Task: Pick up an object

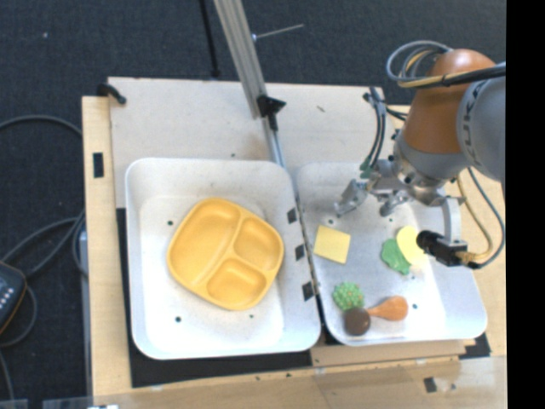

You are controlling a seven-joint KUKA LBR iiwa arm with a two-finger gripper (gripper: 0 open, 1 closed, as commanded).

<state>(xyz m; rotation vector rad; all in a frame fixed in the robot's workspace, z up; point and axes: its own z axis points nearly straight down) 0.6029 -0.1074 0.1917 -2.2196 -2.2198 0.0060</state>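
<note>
- Beige surface point(196, 126) w/ two white bins.
- Claw point(372, 196) spread apart, holding nothing, above right bin point(460, 309).
- Approach step; next: descend onto flat yellow square block point(332, 244), close.

Two white bins point(153, 228); one yellow tray point(225, 252); five toy foods point(332, 244).

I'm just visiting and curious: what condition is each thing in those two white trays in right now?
Yellow divided plate: flat in the left bin, compartments bare.
Yellow square: lying flat, right bin.
Green broccoli piece: resting loose.
Drumstick: on its side.
Green-and-yellow piece: resting loose.
Hand: above the right bin, holding nothing.
</note>
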